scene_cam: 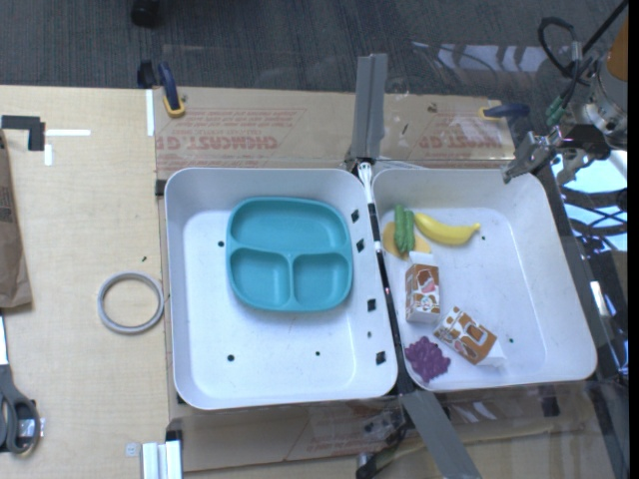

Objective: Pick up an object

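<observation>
The right bin holds a yellow banana, a green pod-shaped toy beside it, a small white and red carton, a white and brown carton lying flat, and a purple grape bunch. A teal divided plate lies in the left bin. My arm comes in at the top right. Its gripper hangs over the right bin's far right corner, well apart from all the objects, with nothing seen in it.
On the wooden bench to the left lie a tape ring, scissors and a brown bag. A blue clamp sits behind the left bin. Cables hang at the right by the arm.
</observation>
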`<state>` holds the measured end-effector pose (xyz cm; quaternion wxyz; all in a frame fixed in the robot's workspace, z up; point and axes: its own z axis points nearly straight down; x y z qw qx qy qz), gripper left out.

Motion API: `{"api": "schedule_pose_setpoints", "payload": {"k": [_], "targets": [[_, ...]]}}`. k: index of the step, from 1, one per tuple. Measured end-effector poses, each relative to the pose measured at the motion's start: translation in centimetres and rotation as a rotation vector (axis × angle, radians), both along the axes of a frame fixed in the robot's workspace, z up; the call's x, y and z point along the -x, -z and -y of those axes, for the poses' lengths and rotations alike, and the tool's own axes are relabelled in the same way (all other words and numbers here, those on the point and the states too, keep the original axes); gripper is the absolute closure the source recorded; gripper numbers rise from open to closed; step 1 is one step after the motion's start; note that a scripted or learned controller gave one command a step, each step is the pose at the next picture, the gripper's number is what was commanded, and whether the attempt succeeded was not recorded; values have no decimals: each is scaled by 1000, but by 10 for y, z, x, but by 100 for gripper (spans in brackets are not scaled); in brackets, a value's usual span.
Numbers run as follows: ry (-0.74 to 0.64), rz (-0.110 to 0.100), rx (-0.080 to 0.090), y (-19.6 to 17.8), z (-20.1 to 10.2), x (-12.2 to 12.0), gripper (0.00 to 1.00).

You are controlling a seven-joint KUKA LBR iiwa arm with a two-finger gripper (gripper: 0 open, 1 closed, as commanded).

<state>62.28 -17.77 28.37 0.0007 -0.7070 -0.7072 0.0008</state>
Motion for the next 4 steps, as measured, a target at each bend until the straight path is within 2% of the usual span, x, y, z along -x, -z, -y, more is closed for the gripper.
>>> {"api": "schedule_pose_setpoints", "payload": {"k": [1, 2, 3, 4], "targets": [[18, -1, 0, 97, -20, 19, 0], [19, -2, 1, 88, -19, 19, 100], [20, -2, 1, 89, -19, 19, 0], [-231, 1, 0, 24, -26, 76, 0]]}}
